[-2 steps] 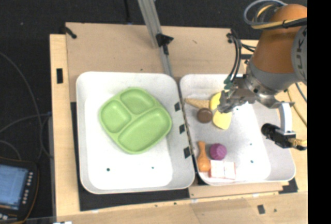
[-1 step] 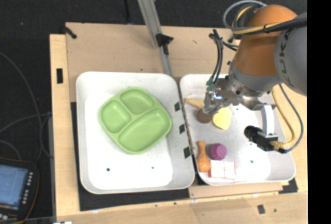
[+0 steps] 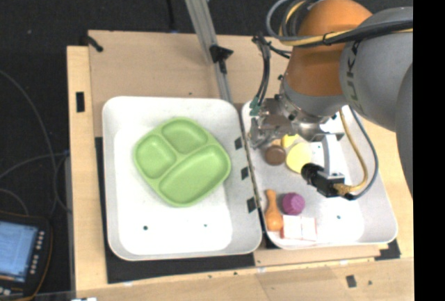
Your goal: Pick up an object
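Left bin (image 3: 125,223): green divided plate (image 3: 182,160) takes the centre; open floor rings it, widest below. Right bin (image 3: 375,223): purple ball (image 3: 293,204), orange piece (image 3: 272,213), brown and yellow items crowd its left half; open floor right of the ball.

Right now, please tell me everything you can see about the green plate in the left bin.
The green plate is a rounded, divided dish that looks like matte plastic. Raised ridges split it into three compartments: two small ones toward the far side and one large one toward the near side. It lies flat and right side up, turned at a slant, near the middle of the left bin. It rests on the bin floor, and nothing else touches it.
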`<state>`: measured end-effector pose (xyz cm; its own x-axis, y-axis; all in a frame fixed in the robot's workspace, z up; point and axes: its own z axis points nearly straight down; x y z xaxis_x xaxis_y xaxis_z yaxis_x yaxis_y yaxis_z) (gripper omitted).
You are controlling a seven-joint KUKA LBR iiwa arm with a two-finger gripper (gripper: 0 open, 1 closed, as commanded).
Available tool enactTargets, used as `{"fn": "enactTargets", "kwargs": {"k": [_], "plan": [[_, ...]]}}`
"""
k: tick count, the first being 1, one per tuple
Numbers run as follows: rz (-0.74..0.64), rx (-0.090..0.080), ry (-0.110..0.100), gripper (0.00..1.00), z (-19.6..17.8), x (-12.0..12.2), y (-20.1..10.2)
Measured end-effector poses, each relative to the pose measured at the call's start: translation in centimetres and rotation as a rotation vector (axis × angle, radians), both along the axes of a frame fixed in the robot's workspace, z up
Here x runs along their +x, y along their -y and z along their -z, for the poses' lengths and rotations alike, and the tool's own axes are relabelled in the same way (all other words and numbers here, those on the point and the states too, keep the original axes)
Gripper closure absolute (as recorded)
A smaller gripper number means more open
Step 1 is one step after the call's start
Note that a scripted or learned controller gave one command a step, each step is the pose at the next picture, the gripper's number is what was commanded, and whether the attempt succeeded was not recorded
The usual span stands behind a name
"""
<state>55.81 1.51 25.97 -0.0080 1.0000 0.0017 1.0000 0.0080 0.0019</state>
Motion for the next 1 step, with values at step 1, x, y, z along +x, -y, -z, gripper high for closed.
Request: {"fn": "enactTargets", "kwargs": {"k": [1], "plan": [[0.000, -0.001, -0.002, 1.00, 1.43, 0.69, -5.60]]}}
